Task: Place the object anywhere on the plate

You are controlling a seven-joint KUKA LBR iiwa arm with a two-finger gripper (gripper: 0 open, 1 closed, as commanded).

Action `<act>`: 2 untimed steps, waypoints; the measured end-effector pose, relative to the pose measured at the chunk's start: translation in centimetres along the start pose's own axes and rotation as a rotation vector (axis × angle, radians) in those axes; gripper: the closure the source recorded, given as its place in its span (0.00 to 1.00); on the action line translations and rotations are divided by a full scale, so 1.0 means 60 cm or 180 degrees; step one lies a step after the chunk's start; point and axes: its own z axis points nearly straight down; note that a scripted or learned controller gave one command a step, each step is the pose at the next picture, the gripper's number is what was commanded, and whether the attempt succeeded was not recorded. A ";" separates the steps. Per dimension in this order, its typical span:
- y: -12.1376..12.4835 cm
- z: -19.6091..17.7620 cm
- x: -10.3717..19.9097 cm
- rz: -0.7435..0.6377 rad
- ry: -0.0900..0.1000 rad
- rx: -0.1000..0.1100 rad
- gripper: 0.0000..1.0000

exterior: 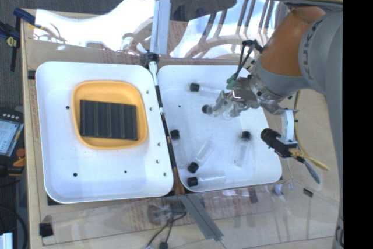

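Arm (303,49) is seen reaching in over the right bin (175,81), orange band above the wrist. Gripper (224,103) is positioned low over the upper middle of the right bin. A clear tube with a black cap (208,108) is seen right at the fingertips, cap end pointing away from the arm. Whether the tube is actually pinched between the fingers cannot be told; finger spacing is blurred against the white floor of the bin.

Other clear vials with black caps are scattered in the right bin:
- capped vial (194,88) up-left of the gripper, near the bin's upper area
- black cap (245,136) below-right of the gripper
- vial (198,157) lying tilted, below the gripper, cap toward the bin's lower left corner
- vial (207,179) lying along the bin's lower edge
- small black cap (173,134) at the bin's left rim

The yellow plate (109,93) is located in the left bin (52,143), well apart from the gripper, across the divider from the right bin. A dark ribbed rectangular insert (109,119) is seated at the plate's centre. Nothing from the right bin is resting on the plate.
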 end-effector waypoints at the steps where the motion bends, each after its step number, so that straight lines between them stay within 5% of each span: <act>1: -0.077 0.079 0.016 -0.0357 0.0000 0.0007 1.00; 2: -0.029 -0.002 0.138 -0.1049 -0.0006 -0.0004 1.00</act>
